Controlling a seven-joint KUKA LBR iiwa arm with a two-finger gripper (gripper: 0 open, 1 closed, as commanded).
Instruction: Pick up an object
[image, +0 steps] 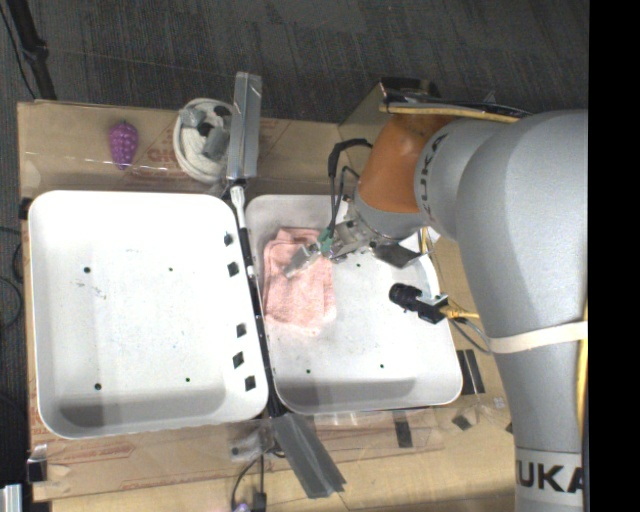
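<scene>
The arm (500, 200) reached over the right bin (400, 385), its gripper (312, 254) down on the pink cloth (298, 280) at that bin's left side — whether it gripped, I couldn't tell

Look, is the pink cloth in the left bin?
No, the pink cloth lies in the right bin, under the gripper.

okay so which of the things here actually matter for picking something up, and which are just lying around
Part of the job:
- pink cloth, lying in the right bin
- gripper, low over the cloth's upper edge

Just lying about:
- purple object on the bench behind the bins
- white coiled thing beside it
- left bin
</scene>
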